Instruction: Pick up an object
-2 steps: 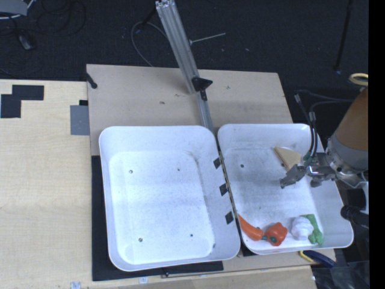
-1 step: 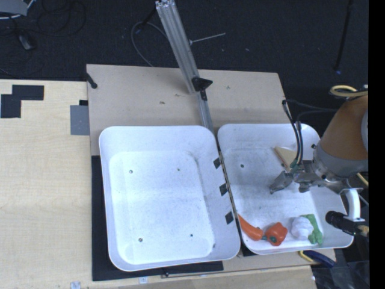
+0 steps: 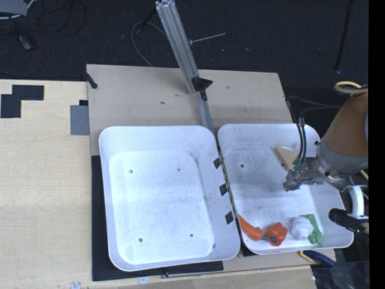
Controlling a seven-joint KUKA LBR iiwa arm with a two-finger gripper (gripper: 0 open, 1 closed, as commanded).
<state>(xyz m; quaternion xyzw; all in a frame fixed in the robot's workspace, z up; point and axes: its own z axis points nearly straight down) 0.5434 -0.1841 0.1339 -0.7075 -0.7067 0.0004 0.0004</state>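
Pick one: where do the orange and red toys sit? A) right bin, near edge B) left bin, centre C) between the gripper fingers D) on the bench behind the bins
A: the orange toy and red toy lie along the near edge of the right bin, below the gripper.

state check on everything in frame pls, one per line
left bin: flat on the bench
right bin: flat on the bench, toys along its near edge
gripper: low over the right bin, nothing visibly held
carrot: lying on the right bin floor
red toy: resting beside the carrot
white and green toy: lying in the near right corner
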